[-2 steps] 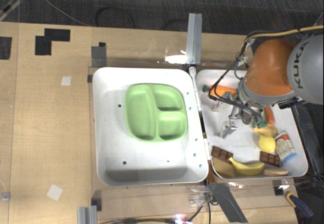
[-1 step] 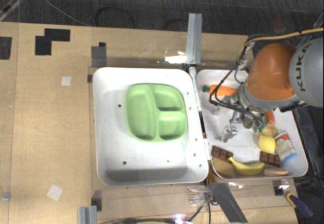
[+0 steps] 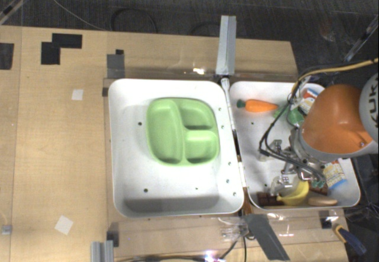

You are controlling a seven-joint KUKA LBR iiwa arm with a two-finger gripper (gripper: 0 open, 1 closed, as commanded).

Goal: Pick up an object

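Two bins: side by side on the bench (image 3: 53, 154), left bin (image 3: 127, 196) and right bin (image 3: 253, 136).
Green tray (image 3: 180, 131): in the middle of the left bin, three sections.
Carrot (image 3: 259, 106): near the far left corner of the right bin.
Banana (image 3: 294, 194): by the near edge of the right bin.
Arm (image 3: 334, 119): over the right side of the right bin.
Gripper (image 3: 288, 179): low, just above the banana.
Fingers: cannot tell if they are open or closed.
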